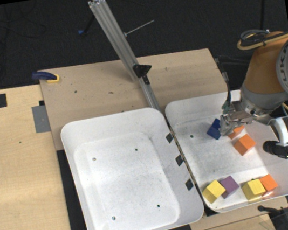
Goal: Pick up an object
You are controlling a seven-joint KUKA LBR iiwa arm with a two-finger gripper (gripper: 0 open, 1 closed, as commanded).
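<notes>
While the arm reaches in from the right over the right-hand bin [187, 111], its hand [232, 124] sits low in the bin's upper part, right among two of the blocks. A blue block [214, 129] lies just to the hand's left, touching or nearly touching it, and an orange block [243, 144] lies just below and slightly to the right. A small patch of orange also shows right under the hand, possibly a separate piece, though the view is too coarse there to be sure. Whether the hand is parted or closed I cannot tell, and nothing can be seen held in it.

Of the nearest things, the blue block looks closest, lying leftward of the hand with its edges turned at a slant to the bin's walls; judging from that, a small shift left would centre the hand over it.

Along the bin's near edge sit a yellow block [213, 190], a purple block [229, 185], another yellow block [253, 189] and another orange block [268, 182], well apart from the hand. The left-hand bin [121, 175] rests beside it on the tabletop [17, 176].
</notes>
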